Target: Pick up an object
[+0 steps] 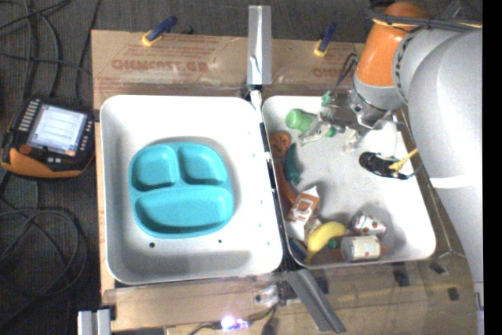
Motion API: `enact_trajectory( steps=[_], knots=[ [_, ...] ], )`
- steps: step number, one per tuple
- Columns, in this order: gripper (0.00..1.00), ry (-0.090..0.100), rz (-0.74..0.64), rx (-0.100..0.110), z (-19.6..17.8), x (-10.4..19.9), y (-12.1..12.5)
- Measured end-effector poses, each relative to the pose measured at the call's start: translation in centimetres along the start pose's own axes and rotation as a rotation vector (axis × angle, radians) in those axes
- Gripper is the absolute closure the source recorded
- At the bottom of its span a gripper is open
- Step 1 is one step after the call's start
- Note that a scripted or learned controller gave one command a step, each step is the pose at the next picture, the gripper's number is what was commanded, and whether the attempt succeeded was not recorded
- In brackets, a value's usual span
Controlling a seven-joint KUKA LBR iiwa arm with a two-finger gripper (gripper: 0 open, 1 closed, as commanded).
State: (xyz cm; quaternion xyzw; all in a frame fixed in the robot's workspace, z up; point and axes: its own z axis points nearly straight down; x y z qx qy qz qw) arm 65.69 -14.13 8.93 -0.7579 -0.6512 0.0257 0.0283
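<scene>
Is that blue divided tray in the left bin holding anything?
Empty. The blue tray lies flat in the left bin; all three compartments show bare blue.

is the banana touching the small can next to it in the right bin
Cannot tell: in the camera view the banana and can lie close, with a dark green thing between them.

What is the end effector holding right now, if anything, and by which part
Nothing is visibly held. The end effector hangs over the upper part of the right bin, beside the green object, with bare bin floor showing between its fingers.
</scene>
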Motion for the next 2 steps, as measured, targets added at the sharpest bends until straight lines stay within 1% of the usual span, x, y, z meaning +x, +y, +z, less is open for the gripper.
enact_trajectory(
  steps=[2],
  knots=[
    [0.0, 0.0, 0.0, 0.0, -0.01, 0.0, 0.0]
  ],
)
